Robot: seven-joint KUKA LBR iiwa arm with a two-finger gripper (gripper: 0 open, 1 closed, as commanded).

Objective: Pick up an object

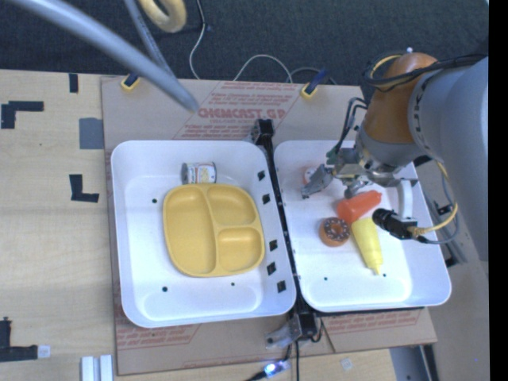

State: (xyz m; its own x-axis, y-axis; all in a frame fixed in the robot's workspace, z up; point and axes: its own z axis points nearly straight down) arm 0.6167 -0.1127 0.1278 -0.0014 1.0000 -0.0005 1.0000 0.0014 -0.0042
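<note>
1. The hand (317, 179) hangs low in the far-left part of the right bin (429, 292), and I cannot tell how wide it is set or whether anything is in it.
2. The candidates lie just to its near right: an orange carrot-like piece (359, 205), a yellow squeeze bottle (367, 243) lying flat, and a small brown doughnut (335, 231) touching or almost touching the bottle.
3. The carrot piece looks like the soundest choice, since it is nearest the hand and lies on top; close across its narrow width, not along its length.
4. The three things crowd together, so a descent between them risks nudging a neighbour. Come straight down and lift straight up.
5. The black divider (274, 213) between the bins is close on the hand's left, leaving little sideways room there. The near half of the right bin is open floor.
6. The black connector and cable (401, 225) on the wrist lie just right of the bottle and could snag.
7. In the left bin (131, 284), a yellow divided plate (213, 228) and a small tin (198, 172) sit well apart from the hand.
</note>
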